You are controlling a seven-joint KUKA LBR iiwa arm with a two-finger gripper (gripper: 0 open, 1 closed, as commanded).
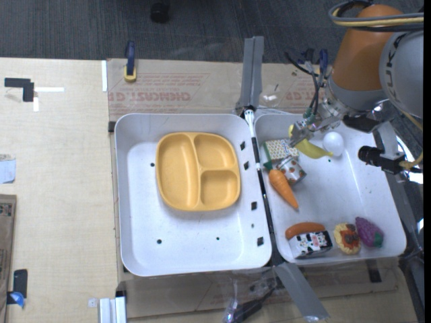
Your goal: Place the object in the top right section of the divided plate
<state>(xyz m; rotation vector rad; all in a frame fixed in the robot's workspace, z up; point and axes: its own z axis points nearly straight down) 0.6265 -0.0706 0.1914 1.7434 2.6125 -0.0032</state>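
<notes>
Two shallow white plastic bins sit side by side on the table. The left bin (135, 247) carries a yellow divided plastic plate (198, 171) with three sections, lying nearer the bin's far edge than its near edge; all three sections are bare.

The right bin (384, 200) holds the loose items. In its far left corner the grey arm with the orange band (367, 49) reaches down, and the end effector (311, 125) hangs just over a yellow toy banana (311, 148), which lies on the bin floor beside a small white ball (333, 141). Whether the end effector is spread or pressed together cannot be told; the banana is not seen between its fingers.

Along the bin's left edge lie a green-and-white checked packet (276, 149), a small silver can (293, 170) and an orange toy carrot (283, 188), close together. Along the near edge, from left to right: a red toy sausage (304, 229), a black-and-white carton (312, 243), a yellow-and-red toy pastry (347, 238) and a purple bunch of toy grapes (369, 231).
</notes>
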